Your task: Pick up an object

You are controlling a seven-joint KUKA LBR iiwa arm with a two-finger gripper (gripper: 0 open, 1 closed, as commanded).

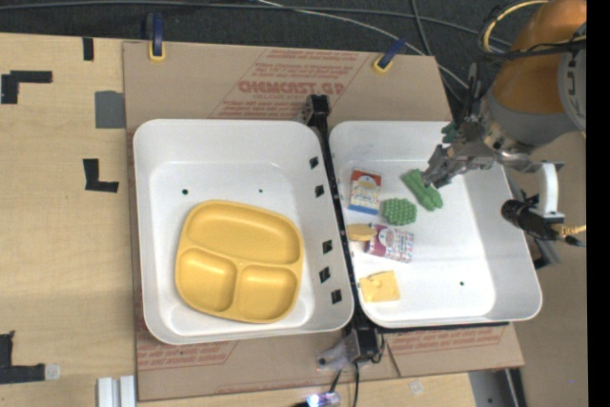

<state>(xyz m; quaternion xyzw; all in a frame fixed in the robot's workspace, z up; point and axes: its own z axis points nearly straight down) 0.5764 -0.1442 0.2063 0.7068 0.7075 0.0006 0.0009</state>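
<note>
Gripper (pixel 440 172) hangs low in the right bin (pixel 496 295), right of centre frame, its tip touching the upper end of a green object (pixel 421 189) — whether it is open or shut, I cannot tell. To do this well it should straddle the piece across its narrow width and lift straight up. A bumpy green piece (pixel 398 211) and a small packet (pixel 364 191) lie just left; the bin floor toward the lower right looks open — room to retreat.
</note>
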